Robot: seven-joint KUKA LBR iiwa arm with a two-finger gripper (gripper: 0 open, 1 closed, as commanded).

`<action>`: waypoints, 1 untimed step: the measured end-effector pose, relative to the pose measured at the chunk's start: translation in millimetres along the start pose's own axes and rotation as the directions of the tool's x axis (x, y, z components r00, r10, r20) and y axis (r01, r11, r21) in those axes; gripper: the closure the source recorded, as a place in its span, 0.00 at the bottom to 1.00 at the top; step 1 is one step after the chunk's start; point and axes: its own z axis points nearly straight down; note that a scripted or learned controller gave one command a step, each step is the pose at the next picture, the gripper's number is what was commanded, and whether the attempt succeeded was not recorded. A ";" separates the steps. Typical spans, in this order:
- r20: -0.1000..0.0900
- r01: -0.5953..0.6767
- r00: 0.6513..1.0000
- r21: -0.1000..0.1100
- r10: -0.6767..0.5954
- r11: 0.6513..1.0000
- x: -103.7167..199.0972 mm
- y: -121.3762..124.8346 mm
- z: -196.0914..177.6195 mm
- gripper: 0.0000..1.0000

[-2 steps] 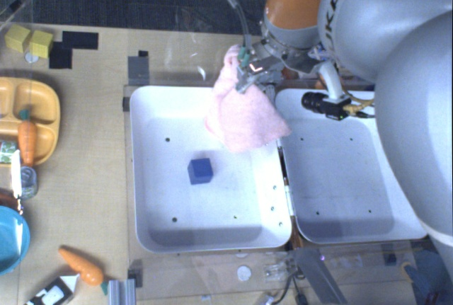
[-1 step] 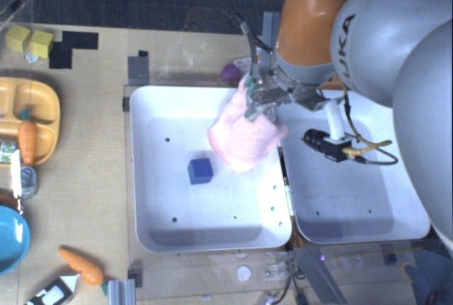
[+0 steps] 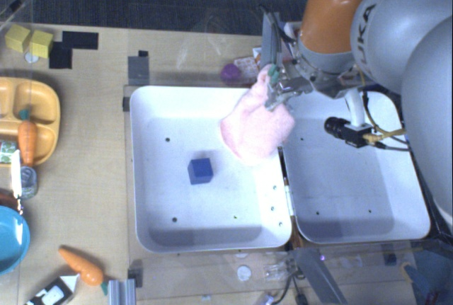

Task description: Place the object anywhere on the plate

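Camera view: gripper [image 3: 277,90] above seam between bins, fingers pinching top of pink cloth [image 3: 256,125]. Cloth hangs from fingers, draped over upper-right corner of left bin [image 3: 152,211]. Blue cube [image 3: 201,170] on left bin floor, at 8 o'clock from cloth, apart. Right bin [image 3: 396,219] under arm [image 3: 368,20].

Object: a soft pink cloth [image 3: 256,125], crumpled and bunched. It hangs from the gripper [image 3: 277,89], its top corner pinched between the fingers and its bulk drooping below and to the left of them. Its lower part overlaps the seam between the two bins. Plate: cannot be identified with certainty.
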 end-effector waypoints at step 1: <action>-0.002 -0.041 0.999 0.005 0.041 0.999 74.1 -32.1 39.5 1.00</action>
